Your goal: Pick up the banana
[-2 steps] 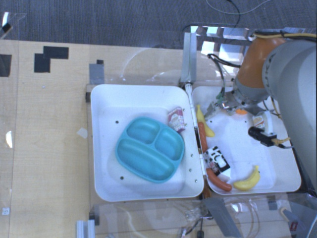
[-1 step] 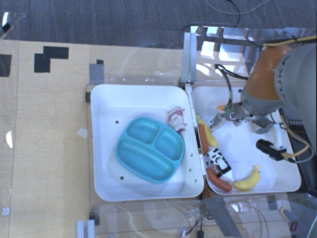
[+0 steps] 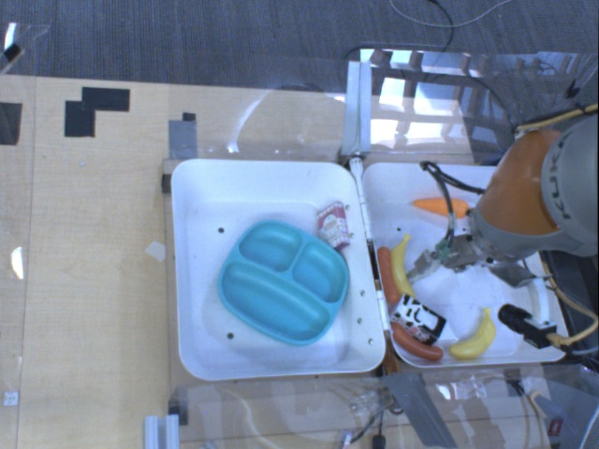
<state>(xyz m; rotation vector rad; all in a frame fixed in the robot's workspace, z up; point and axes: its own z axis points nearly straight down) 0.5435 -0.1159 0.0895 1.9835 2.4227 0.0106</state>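
Gripper (image 3: 438, 256) hangs just right of the banana (image 3: 401, 267) lying beside the sausage (image 3: 387, 276), its long axis up-down in view; finger state cannot be told

Two white bins are noted: the left bin (image 3: 187, 279) and the right bin (image 3: 384, 190). A light blue compartment plate (image 3: 284, 282) is recorded in the left bin, with a small red and white packet (image 3: 333, 224). In the right bin, two yellow bananas are observed, one (image 3: 401, 266) by the left wall and one (image 3: 476, 337) near the front. An orange carrot (image 3: 438, 207), two red-orange sausages (image 3: 387, 273) (image 3: 415, 342) and a black and white patterned item (image 3: 420, 318) are logged. The arm (image 3: 538, 195) is seen grey with an orange band. The bench (image 3: 84, 279) is pale wood, marked with black squares (image 3: 94, 108).
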